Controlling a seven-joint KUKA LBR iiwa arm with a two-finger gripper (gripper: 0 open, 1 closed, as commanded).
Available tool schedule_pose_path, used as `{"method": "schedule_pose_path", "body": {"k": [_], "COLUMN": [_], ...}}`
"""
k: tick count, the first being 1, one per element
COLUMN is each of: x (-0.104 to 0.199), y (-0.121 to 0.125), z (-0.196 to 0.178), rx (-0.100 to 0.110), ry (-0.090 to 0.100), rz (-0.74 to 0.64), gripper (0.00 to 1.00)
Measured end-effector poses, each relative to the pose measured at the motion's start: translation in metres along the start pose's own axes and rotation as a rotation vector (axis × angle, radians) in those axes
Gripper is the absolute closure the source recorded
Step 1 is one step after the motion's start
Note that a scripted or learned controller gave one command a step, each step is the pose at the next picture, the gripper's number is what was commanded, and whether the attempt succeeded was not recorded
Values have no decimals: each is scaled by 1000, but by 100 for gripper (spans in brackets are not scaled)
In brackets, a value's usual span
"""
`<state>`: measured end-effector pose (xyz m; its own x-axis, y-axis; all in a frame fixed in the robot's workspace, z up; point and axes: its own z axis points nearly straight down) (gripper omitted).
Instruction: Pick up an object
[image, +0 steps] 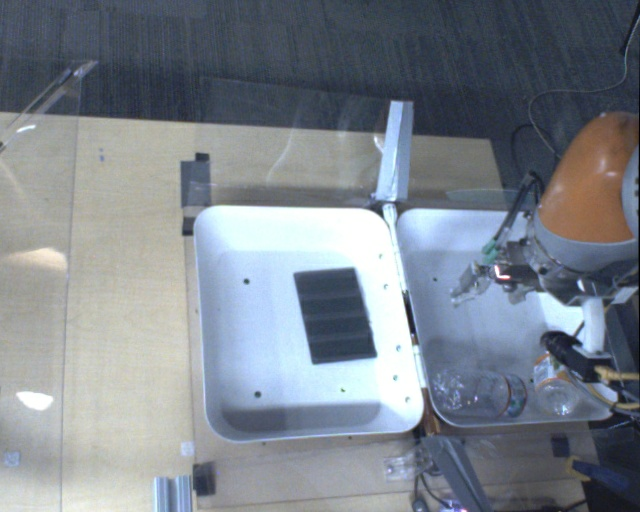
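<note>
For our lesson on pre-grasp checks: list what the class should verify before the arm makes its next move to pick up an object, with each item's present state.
1. Something to pick lies in the right bin: ok, a clear plastic bottle lies at its near edge.
2. Pincer is above the right bin: ok.
3. Pincer is directly over the bottle: not ok, it is off to one side.
4. Pincer open or shut: cannot tell.
5. Black ridged pad is out of the way: ok, it lies in the left bin.
</note>
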<state>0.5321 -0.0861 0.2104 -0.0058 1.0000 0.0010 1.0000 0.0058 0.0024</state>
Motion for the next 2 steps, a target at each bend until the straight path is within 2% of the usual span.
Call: {"method": "schedule_pose_path", "body": {"k": [1,2], "x": [19,-58], "y": [9,-18], "z": [5,-14], "rx": [-3,-4], "ry": [0,-2], "rz": [11,64], "gripper": [0,0]}}
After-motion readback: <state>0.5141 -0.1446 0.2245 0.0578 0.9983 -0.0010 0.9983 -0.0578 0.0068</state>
